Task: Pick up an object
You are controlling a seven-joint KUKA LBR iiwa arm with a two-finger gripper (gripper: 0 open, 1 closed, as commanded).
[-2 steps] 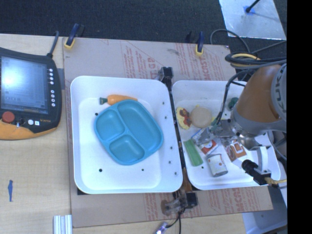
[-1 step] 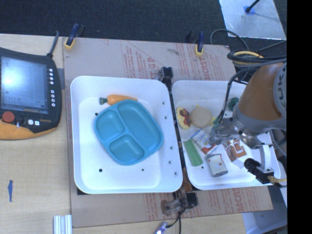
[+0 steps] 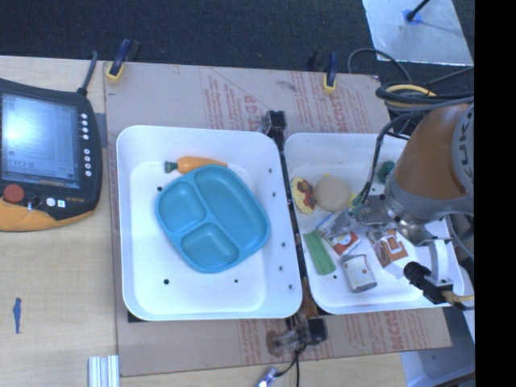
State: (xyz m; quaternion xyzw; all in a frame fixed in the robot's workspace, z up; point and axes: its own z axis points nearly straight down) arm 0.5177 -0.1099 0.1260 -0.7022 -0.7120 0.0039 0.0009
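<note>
The arm reaches in from the right, and its gripper (image 3: 363, 213) hangs low over the middle of the right bin (image 3: 379, 301), above a heap of small items. In that heap are a beige round object (image 3: 331, 191), a green stick-shaped item (image 3: 319, 252), a small silver can (image 3: 359, 273), a red and white packet (image 3: 345, 242) and an orange and white packet (image 3: 392, 250). A yellow and red item (image 3: 304, 195) lies by the bin's left wall. The arm's body hides the fingers.
The left bin (image 3: 145, 280) holds a blue divided plate (image 3: 211, 218) with an orange carrot-like item (image 3: 197, 164) behind it. A teach pendant (image 3: 44, 160) lies at the far left of the bench. Cables (image 3: 411, 93) run behind the right bin.
</note>
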